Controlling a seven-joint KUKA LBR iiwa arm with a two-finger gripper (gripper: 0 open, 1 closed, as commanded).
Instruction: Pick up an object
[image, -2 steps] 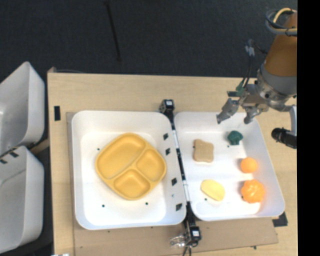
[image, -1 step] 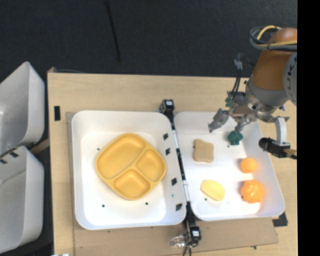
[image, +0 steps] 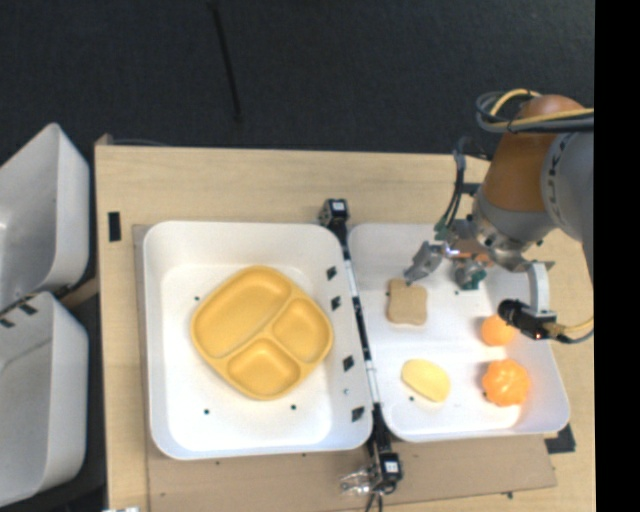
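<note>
My claw hangs spread and unladen just beside the tan cracker; descending off-centre, a finger could clip its edge and skid it away.

One fixed cam sat above the wooden bench, looking down at a slant, w/ the bench's far edge toward the top of frame and dark floor beyond it. Distance was moderate: both white bins fit whole. The left bin lay near frame centre; the right bin sat just beside it, toward the right edge. The KUKA arm came in right of the right bin, cut off by the frame. White molded shapes showed left of the bench. No second view, so no overlap.
</note>
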